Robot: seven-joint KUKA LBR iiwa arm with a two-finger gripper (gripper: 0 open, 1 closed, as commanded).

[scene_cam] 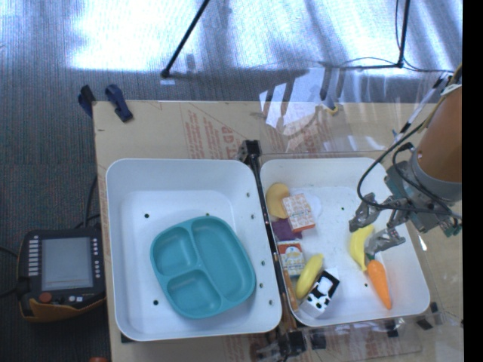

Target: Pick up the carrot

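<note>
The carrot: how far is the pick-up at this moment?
Done: the gripper is over the right bin, close above the carrot. In hand: nothing; its fingers look open, beside a banana. Left: lowering onto the carrot, closing and lifting it.

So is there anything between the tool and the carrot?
Yes: in the camera view, a banana lies just left of the tool, its lower end by the carrot top.

Smooth, slightly glossy white plastic on both bins (124, 183). Teal divided tray (202, 266): matt moulded plastic. Carrot (379, 282): orange, smooth, plastic-looking with faint sheen. Bananas (361, 244): yellow, same toy-like finish. Bench top (189, 130): tan printed cardboard, matt. Gripper (379, 228): dull grey metal. Small boxes (299, 212): printed card.
</note>
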